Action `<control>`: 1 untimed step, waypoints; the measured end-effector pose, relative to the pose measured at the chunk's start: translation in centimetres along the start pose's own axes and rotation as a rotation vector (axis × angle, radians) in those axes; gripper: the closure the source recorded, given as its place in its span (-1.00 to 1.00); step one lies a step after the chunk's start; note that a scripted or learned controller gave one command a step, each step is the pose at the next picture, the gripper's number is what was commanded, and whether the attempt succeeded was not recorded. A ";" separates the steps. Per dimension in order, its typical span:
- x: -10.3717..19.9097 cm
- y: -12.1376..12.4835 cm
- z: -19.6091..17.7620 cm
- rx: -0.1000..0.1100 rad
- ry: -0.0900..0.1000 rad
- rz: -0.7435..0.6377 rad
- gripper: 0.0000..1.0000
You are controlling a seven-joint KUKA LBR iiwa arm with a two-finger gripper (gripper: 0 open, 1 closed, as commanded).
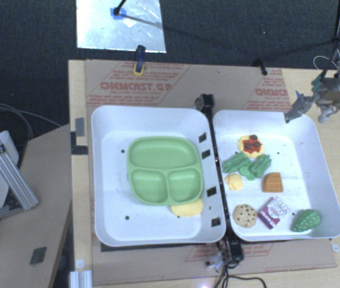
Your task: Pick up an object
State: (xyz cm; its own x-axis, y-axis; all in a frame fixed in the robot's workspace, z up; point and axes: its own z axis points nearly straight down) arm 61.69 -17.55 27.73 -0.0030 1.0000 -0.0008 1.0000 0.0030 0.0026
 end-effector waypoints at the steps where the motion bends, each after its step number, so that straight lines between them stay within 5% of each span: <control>1: 2.2 -9.9 7.9 0.015 0.005 0.004 -1.00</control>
State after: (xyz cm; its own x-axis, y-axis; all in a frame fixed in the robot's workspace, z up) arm 51.80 -15.39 19.78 0.0007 1.0000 0.0046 0.9999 -0.0007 -0.0125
